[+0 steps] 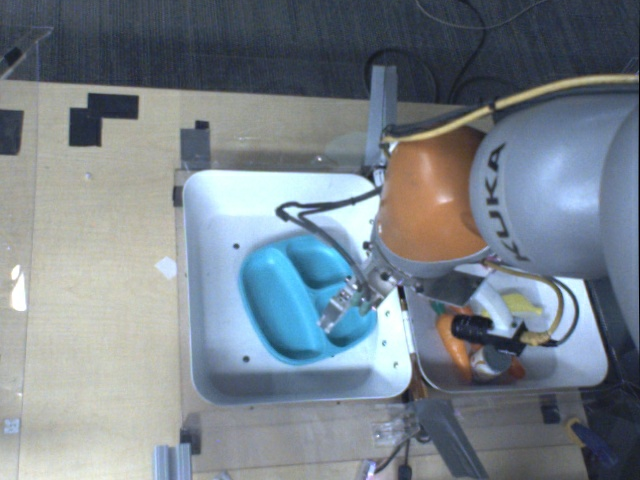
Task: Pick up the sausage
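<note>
Looming closest to the camera, the grey KUKA arm point(560, 178) fills the upper right of the view, its orange band point(430, 203) bulging just above the wrist, with a yellow cable arching over the top of it. Below the band the wrist narrows to the gripper point(343, 308), which reaches down and to the left into the left bin point(215, 298). Its metal fingertips sit over the right-hand side of a blue divided dish point(285, 298), the one thing lying in that bin; whether the jaws are apart or together cannot be told at this size, and nothing is seen between them. A thin black cable loops from the wrist across the dish's upper edge. Farther down, under the arm, the right bin point(590, 363) holds a cluster of small items partly hidden by the wrist: an orange, sausage-like piece point(457, 353) near the bin's left wall, a black cylindrical object point(487, 331) lying across it, and a yellow piece point(522, 303) on something white behind. Both bins rest on the pale wooden bench point(90, 298).
</note>
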`<act>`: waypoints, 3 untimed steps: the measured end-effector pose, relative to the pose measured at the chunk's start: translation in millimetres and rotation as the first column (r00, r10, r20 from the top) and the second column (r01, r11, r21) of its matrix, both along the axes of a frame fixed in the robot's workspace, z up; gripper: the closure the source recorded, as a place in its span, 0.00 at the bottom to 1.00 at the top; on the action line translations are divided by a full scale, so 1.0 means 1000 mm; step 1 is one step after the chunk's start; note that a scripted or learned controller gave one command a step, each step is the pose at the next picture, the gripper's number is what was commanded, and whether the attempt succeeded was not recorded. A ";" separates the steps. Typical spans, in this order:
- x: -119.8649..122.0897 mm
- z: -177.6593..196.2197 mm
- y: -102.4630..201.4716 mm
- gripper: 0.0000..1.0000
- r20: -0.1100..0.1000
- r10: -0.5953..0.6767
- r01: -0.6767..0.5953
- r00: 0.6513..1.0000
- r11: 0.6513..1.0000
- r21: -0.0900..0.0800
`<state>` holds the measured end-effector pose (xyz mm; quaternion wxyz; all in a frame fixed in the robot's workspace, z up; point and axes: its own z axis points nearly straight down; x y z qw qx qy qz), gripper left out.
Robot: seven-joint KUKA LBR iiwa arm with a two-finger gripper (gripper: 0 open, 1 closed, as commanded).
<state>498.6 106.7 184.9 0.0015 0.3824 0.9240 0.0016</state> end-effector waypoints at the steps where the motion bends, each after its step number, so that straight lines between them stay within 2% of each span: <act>1: -0.010 0.080 0.017 0.00 0.005 0.441 -0.441 0.897 0.897 -0.003; 2: -0.011 0.174 0.073 0.00 0.007 0.554 -0.554 0.832 0.832 -0.004; 3: -0.011 0.252 0.129 0.00 0.007 0.678 -0.678 0.735 0.735 -0.005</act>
